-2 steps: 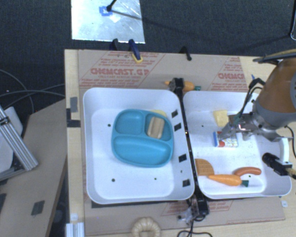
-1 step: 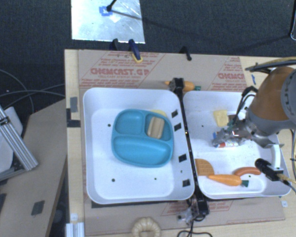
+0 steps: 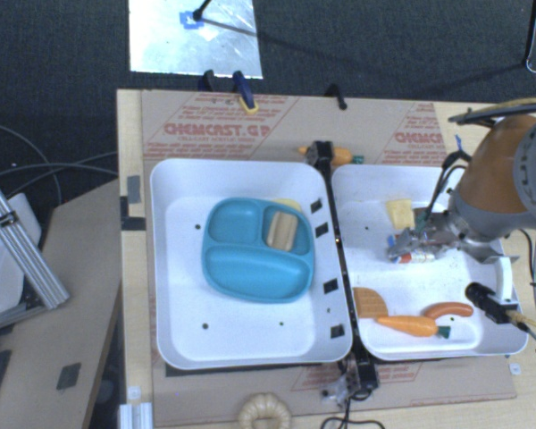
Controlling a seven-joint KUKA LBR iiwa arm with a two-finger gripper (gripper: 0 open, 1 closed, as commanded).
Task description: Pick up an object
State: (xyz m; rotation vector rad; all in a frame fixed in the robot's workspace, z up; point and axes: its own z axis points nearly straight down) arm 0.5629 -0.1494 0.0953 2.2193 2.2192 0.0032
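My gripper hangs low over the middle of the right bin, with the grey arm coming in from the right. A small red-and-white item lies just below it; contact is unclear. A pale yellow block sits just behind the gripper. Near the bin's front lie an orange carrot, a reddish sausage and a brown round piece. In the left bin a blue divided plate carries a tan roll.
A black divider runs between the two bins. An orange item lies at the back of it. A braided ring sits at the bench's front edge, and a blue clip stands behind the bins.
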